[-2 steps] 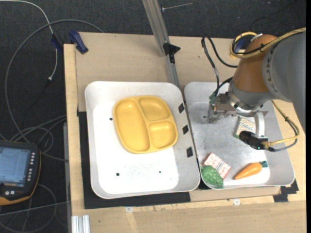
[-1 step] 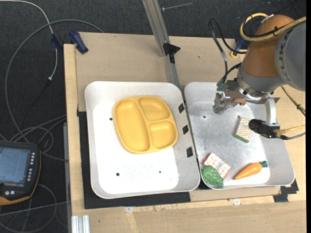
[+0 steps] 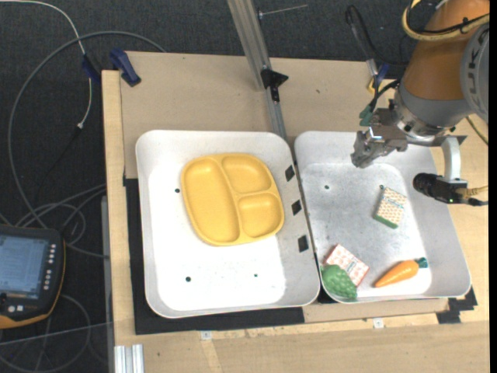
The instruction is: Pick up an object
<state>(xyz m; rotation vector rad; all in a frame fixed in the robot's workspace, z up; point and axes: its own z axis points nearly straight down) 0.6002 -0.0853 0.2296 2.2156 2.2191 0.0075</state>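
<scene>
Carrot (image 3: pixel 400 272) lies in right bin (image 3: pixel 342 208); end effector (image 3: pixel 365 158) hovers above, grip state I cannot tell.

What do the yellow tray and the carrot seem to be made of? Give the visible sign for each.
Yellow tray: probably moulded plastic, smooth and slightly glossy, with one even colour and rounded compartment edges. Carrot: likely a plastic toy, uniformly orange and smooth with a green tip; the material stays uncertain at this size.
</scene>
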